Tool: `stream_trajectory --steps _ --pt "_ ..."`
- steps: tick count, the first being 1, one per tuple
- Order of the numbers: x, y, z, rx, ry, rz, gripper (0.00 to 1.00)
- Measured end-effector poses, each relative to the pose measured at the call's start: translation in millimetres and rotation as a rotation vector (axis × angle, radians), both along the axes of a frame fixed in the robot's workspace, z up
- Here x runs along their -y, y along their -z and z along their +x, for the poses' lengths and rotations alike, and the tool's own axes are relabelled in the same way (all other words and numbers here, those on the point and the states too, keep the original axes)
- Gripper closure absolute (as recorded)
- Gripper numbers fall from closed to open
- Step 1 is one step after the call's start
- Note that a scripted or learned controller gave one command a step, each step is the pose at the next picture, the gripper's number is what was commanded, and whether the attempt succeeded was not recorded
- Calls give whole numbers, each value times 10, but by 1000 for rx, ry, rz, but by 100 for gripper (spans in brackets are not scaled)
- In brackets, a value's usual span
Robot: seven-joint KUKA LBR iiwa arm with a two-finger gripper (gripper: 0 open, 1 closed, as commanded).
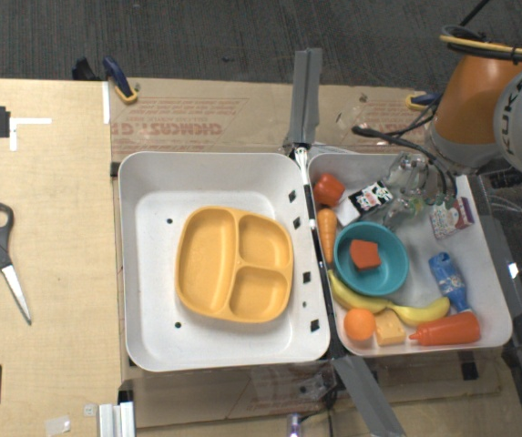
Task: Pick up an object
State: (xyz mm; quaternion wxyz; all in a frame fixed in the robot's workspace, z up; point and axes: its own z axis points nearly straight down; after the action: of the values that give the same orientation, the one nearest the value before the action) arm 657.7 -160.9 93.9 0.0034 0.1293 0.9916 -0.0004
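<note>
Two bins are sitting before me; my pincer [413, 188] is hovering in the right bin [488, 244] beside the black-and-white carton [371, 197]; grip state, I cannot tell.

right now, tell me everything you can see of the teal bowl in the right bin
The teal bowl is round, smooth and glossy, plastic by the look of it. It sits upright near the middle of the right bin, mouth up. An orange-red block lies inside it. A carrot lies against its left rim, and a banana curves along its lower edge. The gripper is above and to its right, apart from it.
</note>
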Motion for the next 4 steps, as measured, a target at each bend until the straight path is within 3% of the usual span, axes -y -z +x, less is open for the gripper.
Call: stream_trajectory --steps 1,2,3,4 --pt "445 14 -638 -4 14 11 0" --pt "542 19 -1309 -7 -43 10 0" --pt "556 -80 -1290 0 -45 4 100" --pt "555 -80 -1291 -1 -45 4 0"
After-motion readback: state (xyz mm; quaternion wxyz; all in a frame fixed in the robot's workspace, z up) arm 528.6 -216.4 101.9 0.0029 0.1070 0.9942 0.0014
